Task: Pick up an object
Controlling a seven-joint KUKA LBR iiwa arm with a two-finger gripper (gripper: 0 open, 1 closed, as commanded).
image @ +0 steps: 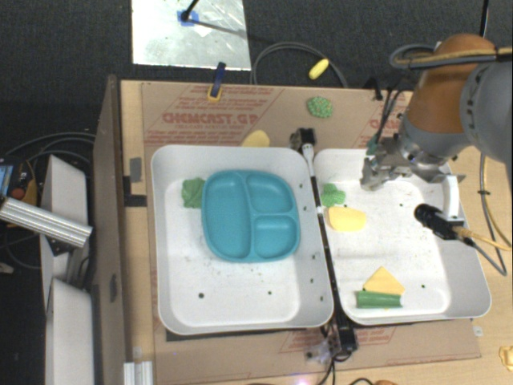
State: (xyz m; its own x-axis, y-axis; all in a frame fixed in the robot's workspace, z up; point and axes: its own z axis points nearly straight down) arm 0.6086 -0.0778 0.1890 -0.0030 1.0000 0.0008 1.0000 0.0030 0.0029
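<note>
smooth glossy blue plastic tray [248, 215] in matt white plastic bin [172, 295].

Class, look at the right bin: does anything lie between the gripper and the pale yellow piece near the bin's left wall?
Nothing visible does. The gripper hangs over the right bin's upper part, and only bare white floor separates it from the pale yellow piece. A small green piece sits just above, off to the side.

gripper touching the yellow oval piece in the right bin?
Apart. The camera view shows bare white bin floor between the gripper and the yellow oval piece.
</note>
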